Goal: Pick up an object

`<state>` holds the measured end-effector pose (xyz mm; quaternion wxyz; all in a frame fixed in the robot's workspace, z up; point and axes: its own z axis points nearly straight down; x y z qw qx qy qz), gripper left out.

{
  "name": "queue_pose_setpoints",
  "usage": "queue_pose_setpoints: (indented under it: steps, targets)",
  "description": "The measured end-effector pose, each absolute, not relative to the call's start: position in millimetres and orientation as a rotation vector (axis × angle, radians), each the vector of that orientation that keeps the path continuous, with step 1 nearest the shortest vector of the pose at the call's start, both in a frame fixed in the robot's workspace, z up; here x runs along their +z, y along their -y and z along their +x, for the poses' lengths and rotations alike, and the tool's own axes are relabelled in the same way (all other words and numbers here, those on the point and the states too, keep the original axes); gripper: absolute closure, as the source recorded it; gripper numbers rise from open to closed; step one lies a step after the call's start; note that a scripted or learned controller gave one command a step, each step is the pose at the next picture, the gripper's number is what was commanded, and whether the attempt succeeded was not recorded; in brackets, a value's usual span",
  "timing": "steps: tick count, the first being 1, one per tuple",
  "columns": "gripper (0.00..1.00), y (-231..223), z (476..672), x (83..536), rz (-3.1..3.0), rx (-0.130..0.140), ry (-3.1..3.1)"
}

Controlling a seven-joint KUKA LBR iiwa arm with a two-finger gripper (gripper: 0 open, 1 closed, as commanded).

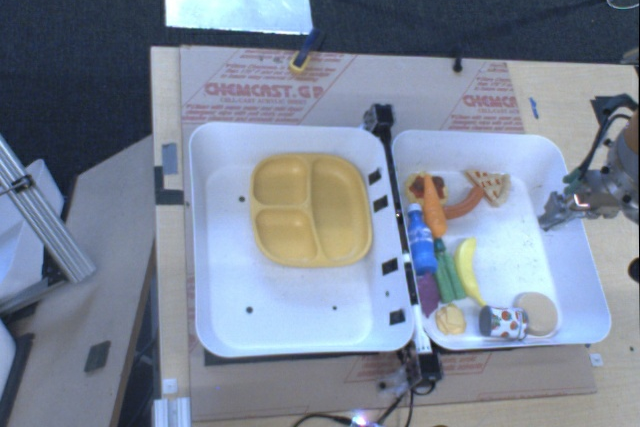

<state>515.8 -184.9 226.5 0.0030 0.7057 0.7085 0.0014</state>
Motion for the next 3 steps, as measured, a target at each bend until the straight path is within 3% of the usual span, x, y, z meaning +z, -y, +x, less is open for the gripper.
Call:
queue_pose_setpoints:
  steps: [3]
  targets:
    - [1.0, 66, 620.0, 237, 2.209, 0.006, -2.229]
